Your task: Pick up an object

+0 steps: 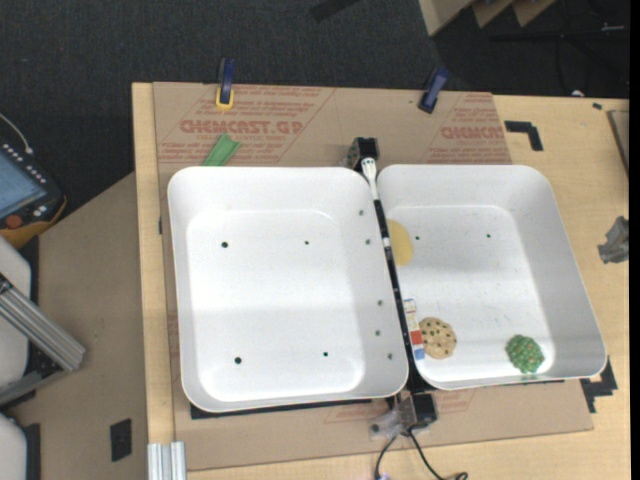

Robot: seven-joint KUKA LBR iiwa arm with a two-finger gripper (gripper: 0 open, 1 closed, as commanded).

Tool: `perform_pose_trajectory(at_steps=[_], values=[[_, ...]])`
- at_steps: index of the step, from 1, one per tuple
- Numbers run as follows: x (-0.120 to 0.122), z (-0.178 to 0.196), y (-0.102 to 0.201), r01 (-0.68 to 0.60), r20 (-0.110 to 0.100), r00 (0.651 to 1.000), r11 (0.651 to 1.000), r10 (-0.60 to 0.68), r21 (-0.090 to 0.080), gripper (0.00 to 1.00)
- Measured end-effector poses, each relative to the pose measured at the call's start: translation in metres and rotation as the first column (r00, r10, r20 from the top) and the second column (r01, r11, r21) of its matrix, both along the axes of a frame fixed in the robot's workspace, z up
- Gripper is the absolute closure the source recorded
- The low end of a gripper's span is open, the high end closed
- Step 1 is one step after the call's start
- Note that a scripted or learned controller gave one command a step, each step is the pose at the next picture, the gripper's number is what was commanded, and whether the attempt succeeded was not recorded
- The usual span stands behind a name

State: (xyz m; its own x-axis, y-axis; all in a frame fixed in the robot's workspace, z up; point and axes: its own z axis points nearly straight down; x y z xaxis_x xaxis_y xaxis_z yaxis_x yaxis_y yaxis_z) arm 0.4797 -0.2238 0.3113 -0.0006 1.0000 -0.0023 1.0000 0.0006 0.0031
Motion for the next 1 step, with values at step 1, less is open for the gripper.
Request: perform_pose_trajectory(at_steps=[1], values=[[-0.0001, 0.0009, -0.0001, 0.0, 0.0, 1.0, 1.0, 0.0, 0.0, 1.0]])
